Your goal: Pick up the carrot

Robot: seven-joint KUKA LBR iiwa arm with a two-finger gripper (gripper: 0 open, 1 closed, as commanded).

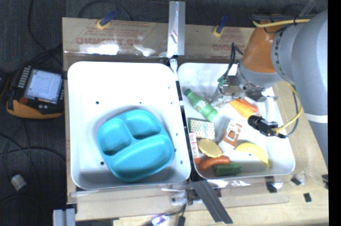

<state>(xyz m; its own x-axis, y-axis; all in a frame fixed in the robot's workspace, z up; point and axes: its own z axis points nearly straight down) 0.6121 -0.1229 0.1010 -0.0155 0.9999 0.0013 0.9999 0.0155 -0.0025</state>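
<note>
The carrot (243, 107) is a short orange piece lying in the upper middle of the right bin (282, 163). The gripper (230, 90) hangs just above and to the left of the carrot's upper end, close over the bin floor. The grey arm with its orange band (261, 54) reaches in from the upper right and hides the gripper's top. The view does not show whether anything is held.
A green bottle (201, 104) lies left of the gripper. Below are a patterned packet (198, 127), a white and orange box (232, 133), a banana (253, 152), a round bun (209, 147) and a red-orange piece with a green end (217, 164). The left bin holds a blue divided plate (136, 143).
</note>
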